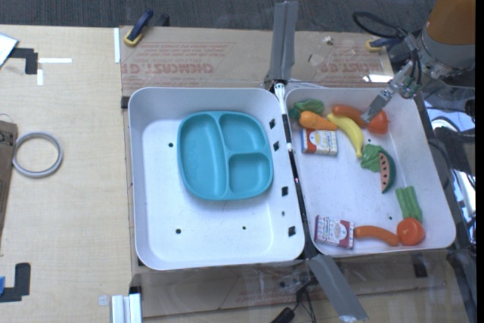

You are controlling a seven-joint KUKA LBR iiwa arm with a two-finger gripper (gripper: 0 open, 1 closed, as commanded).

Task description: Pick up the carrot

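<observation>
Carrot [317, 120]: lying left of your hand [373, 116], well apart; probably light, stiff, smooth plastic. Pinch its thick middle. Hand's state: cannot tell.

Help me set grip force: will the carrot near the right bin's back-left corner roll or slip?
Probably rolls: the carrot looks round and tapered. Likely stiff, light and slippery, judging by its smooth toy look. The box beside it may stop it.

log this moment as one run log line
task: pick up carrot | gripper: far end of right bin, beside banana | carrot: in bin, not held | blue plate: left bin
</observation>
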